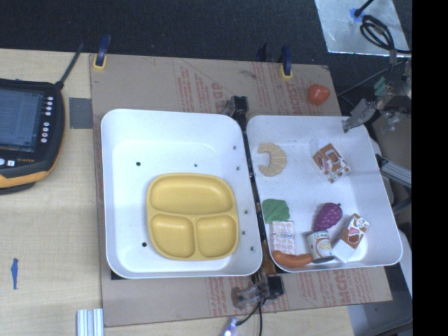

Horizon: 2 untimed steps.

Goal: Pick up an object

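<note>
White plastic framed my choices: the right bin (374, 187) held a brown carton (330, 162) nearest the end effector (353, 120), lying just down-left of it, long axis diagonal. Whether the end effector was spread, I couldn't tell.

Lying at the far left of the surface (42, 243): a pendant (24, 135) with orange rim. Sitting on brown cardboard (175, 86): a red ball (318, 94), beyond the bins.
</note>
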Motion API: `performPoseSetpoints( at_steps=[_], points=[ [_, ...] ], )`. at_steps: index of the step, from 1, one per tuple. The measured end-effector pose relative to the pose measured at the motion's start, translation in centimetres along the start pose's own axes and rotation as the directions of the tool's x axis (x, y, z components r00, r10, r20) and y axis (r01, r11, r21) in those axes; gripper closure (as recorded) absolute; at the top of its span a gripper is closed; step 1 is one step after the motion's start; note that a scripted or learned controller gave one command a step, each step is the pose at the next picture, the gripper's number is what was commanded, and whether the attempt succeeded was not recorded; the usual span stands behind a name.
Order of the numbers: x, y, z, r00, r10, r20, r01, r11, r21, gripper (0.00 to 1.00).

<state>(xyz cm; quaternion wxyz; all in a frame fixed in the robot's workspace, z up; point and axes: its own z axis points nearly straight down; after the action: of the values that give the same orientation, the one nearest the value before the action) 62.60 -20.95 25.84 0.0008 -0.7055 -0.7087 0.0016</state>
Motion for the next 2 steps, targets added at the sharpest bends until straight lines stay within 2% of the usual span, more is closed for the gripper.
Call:
performPoseSetpoints(
  at_steps=[1,2],
  points=[
    [0.6,-9.8,4.2,1.0,-0.001,0.0,0.001,1.0,0.002,0.0],
    [5.9,-15.0,13.1,1.0,-0.001,-0.002,0.001,1.0,0.002,0.0]
  ],
)
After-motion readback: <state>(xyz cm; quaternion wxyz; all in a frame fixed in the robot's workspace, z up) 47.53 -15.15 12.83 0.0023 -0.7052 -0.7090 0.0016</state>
